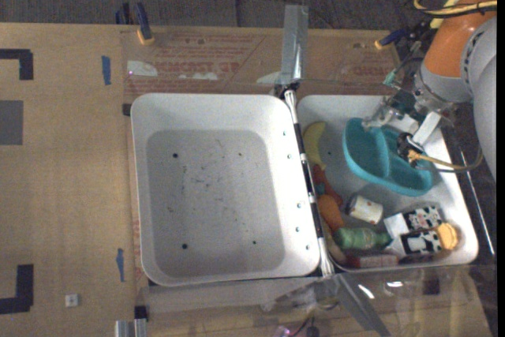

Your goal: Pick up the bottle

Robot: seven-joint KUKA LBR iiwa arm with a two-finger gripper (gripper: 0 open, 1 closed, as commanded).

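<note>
Bottle handling looks simple in weight but awkward in access: the green bottle lies on its side near the front wall of the right bin, and it reads as small, light plastic, stiff enough to take a squeeze, with a smooth rounded body that could roll or slip out of a pinch. The best hold is probably across the middle of the body, claw fingers set square to its long axis, rather than at the tapered neck end.

Room around it is tight. An orange carrot-like toy lies just beside it toward the divider between the bins, a small white cup sits near it on the far side, a black-and-white cow-patterned block lies just to its right, and a reddish stick-like item lies between it and the front wall. Fingers coming down would likely nudge one of these neighbours.

The claw is at the back of the right bin, over the teal bowl and well apart from the bottle; whether its fingers are spread or closed cannot be told from this angle, and nothing is visibly held. A yellow banana-like toy rests by the divider. The left bin offers open floor, and the counter beyond it is flat.
</note>
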